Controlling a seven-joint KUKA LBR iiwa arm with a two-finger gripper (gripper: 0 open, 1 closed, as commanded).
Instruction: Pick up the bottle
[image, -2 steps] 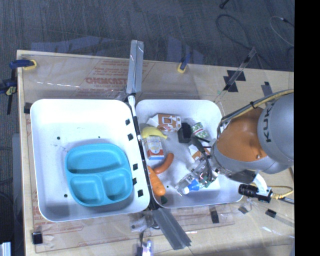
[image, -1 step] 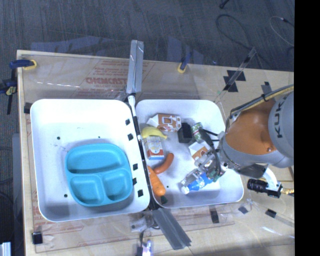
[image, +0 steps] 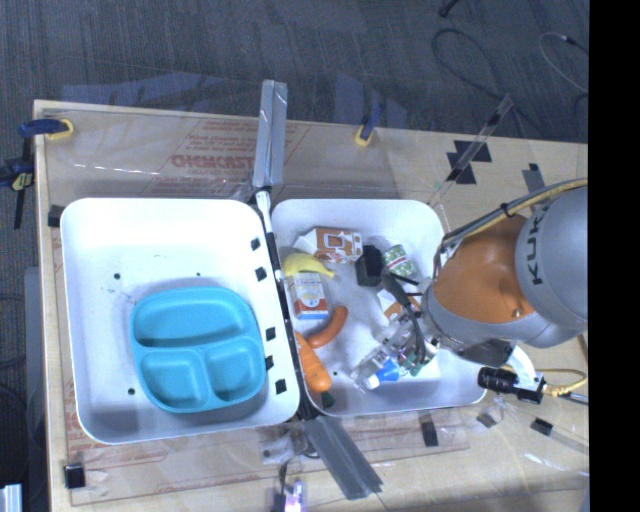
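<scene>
Wood desk (image: 150, 150), dark carpet (image: 150, 40); bottle (image: 385, 372) lies pointing 8 o'clock under my pincer (image: 402, 350); can't tell pincer's state.

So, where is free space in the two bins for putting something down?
Left bin: bare floor above and left of the blue tray. Right bin: crowded; small bare patches between the sausage and the gripper, and along the back wall, right of the carton.
</scene>
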